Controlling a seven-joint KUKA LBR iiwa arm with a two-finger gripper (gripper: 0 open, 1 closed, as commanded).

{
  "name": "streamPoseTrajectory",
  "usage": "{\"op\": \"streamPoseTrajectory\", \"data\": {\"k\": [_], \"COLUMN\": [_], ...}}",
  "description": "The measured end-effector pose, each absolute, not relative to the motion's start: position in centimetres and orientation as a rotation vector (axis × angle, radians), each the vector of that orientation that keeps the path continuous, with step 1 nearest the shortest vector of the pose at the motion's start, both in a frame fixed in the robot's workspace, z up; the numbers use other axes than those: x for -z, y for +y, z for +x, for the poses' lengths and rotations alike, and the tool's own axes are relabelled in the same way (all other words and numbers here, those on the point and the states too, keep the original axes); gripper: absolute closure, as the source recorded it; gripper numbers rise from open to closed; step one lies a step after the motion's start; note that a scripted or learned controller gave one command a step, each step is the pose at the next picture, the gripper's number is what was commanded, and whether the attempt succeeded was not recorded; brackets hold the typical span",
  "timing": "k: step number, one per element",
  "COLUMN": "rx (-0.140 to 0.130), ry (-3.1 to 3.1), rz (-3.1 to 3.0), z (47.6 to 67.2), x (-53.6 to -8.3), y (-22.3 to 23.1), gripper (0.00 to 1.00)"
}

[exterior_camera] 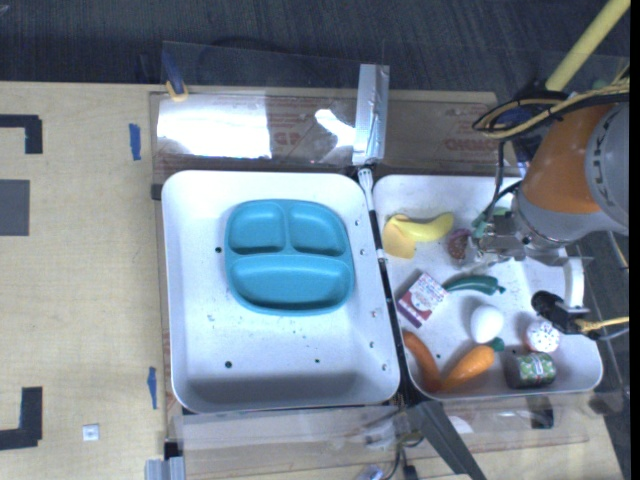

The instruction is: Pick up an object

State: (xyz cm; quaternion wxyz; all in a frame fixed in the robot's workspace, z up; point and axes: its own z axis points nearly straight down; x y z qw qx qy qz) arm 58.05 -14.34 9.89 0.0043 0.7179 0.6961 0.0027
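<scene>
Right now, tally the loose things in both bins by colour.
Blue: 1, tray
Yellow: 1, banana
Orange: 2, carrot, sausage
White: 1, egg
Green: 1, pepper
Mixed colours: 3, box, can, ball
Total: 9

Pale wood tabletop point(70, 298) spreads out to the left, marked with black tape corners point(28, 134) and small blue tape tabs point(134, 141). Two shallow white bins sit on it side by side, edges touching: the left bin point(190, 298) and the right bin point(590, 368).
</scene>
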Motion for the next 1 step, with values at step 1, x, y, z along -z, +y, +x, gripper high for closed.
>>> {"op": "streamPoseTrajectory", "data": {"k": [1], "rx": [-0.002], "ry": [2.211], "rz": [2.232], "z": [61.62], "x": [-9.70], "y": [-10.40], "gripper": [1.00]}}
